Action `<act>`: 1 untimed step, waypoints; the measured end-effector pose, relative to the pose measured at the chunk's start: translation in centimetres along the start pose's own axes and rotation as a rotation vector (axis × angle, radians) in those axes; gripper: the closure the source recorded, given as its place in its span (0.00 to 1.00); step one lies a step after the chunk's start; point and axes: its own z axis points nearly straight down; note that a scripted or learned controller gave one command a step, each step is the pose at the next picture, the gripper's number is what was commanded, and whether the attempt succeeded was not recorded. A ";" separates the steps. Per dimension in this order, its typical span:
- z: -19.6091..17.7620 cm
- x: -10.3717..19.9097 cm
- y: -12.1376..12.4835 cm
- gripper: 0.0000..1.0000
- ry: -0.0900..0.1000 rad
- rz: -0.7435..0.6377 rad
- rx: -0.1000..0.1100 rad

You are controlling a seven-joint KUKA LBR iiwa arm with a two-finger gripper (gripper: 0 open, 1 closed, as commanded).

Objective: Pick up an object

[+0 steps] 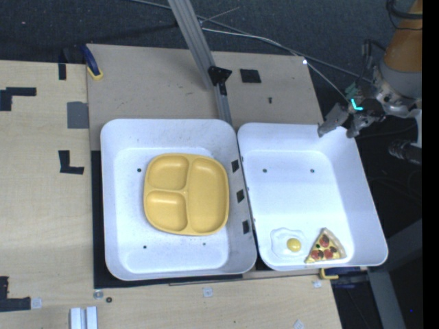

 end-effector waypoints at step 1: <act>-0.2 0.0 0.1 0.00 -0.001 -0.001 -0.004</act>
